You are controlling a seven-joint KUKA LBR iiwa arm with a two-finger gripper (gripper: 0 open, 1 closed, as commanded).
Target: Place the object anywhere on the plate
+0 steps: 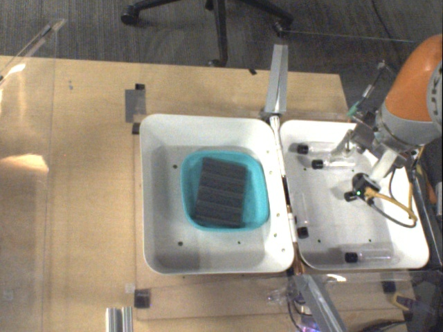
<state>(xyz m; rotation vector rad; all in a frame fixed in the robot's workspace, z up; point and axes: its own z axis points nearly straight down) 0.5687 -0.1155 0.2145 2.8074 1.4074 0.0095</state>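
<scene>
A dark grey ribbed block (221, 192) lies flat on the teal plate (259, 192), which sits in the left white bin (156, 206). My gripper (344, 151) hangs over the upper part of the right white bin (325, 220), well apart from the block and the plate, with the bins' shared wall between them. Nothing shows in its grasp.
A metal post (277, 81) stands behind the seam between the two bins. Small black studs (302, 148) dot the right bin's floor near its walls. The wooden bench (69, 185) stretches out to the left, and an office chair base (218, 5) is on the floor behind.
</scene>
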